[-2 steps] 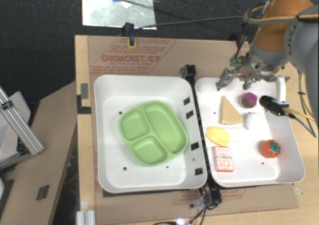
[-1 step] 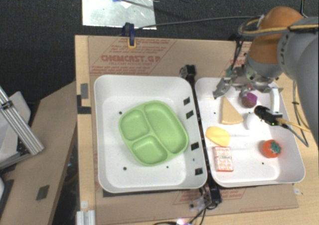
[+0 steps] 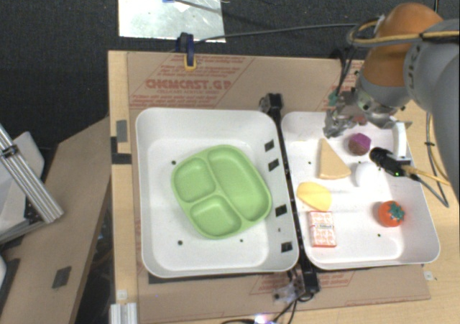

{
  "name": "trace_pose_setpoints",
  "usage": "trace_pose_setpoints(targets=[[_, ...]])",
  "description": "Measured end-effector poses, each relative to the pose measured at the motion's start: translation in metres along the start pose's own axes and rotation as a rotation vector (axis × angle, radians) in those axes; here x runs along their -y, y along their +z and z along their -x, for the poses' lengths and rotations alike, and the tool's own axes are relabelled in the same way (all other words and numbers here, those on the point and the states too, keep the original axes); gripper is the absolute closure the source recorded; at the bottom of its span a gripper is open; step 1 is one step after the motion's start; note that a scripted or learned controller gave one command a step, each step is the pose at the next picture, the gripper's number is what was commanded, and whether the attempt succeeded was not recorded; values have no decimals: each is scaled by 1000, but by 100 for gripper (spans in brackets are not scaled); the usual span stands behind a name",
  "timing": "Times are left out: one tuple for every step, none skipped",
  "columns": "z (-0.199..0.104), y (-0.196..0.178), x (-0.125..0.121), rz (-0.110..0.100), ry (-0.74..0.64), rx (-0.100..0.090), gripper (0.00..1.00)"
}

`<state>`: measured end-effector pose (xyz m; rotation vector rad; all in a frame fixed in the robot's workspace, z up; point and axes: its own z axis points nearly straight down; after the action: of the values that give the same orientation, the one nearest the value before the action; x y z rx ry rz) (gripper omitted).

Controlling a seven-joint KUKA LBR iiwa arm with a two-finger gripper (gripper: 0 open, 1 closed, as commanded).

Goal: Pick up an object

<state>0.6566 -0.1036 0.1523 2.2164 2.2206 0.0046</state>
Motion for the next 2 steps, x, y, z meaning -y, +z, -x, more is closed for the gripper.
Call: trace_pose_setpoints(targets=[[5,-46,1,2,2,0,100],[5,-100,-1,3,-2,1,100]])
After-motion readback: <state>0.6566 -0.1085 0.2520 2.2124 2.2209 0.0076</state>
